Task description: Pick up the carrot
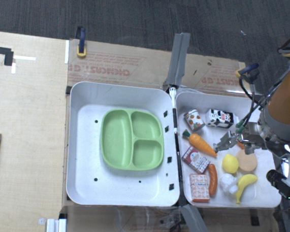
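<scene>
The carrot, orange with a green stub at its left end, lies in the right bin near its left wall, pointing down to the right. My gripper hangs just right of the carrot's thin tip, low over the bin. Its dark fingers stand slightly apart and nothing sits between them. The carrot rests on the bin floor, apart from the fingers.
Around the carrot lie a small brown carton, a cow-print box, a red packet, a sausage, a pink box, a lemon, a banana and a tan disc. The left bin holds a green divided plate.
</scene>
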Controlling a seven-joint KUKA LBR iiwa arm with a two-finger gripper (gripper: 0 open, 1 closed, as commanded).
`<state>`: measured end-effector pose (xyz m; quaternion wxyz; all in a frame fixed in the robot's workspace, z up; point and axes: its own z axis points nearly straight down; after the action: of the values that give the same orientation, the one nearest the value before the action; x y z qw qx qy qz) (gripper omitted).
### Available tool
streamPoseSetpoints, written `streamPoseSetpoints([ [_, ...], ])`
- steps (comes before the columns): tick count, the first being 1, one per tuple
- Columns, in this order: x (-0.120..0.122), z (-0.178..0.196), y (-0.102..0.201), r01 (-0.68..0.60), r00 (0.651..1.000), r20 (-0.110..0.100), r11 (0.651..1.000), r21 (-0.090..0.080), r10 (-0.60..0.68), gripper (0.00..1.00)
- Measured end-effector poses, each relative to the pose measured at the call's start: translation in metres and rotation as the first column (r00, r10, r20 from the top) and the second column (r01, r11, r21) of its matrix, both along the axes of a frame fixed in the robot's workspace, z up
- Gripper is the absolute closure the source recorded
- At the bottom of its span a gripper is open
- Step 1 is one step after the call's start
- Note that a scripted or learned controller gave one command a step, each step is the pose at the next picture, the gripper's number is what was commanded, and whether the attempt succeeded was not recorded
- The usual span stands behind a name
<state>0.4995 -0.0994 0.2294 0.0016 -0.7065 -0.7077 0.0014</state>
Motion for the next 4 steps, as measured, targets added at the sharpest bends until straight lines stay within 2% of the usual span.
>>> streamPoseSetpoints([
  [1,0.051,-0.133,-0.018,-0.18,0.984,0.012,0.984,-0.004,0.18,0.0],
  [2,0.052,-0.124,-0.019,-0.176,0.984,0.013,0.984,-0.003,0.176,1.0],
  [3,0.074,-0.017,0.036,0.375,0.927,0.002,0.927,-0.003,-0.375,1.0],
  [4,0.063,-0.039,0.056,0.509,0.861,-0.001,0.861,-0.004,-0.509,1.0],
])
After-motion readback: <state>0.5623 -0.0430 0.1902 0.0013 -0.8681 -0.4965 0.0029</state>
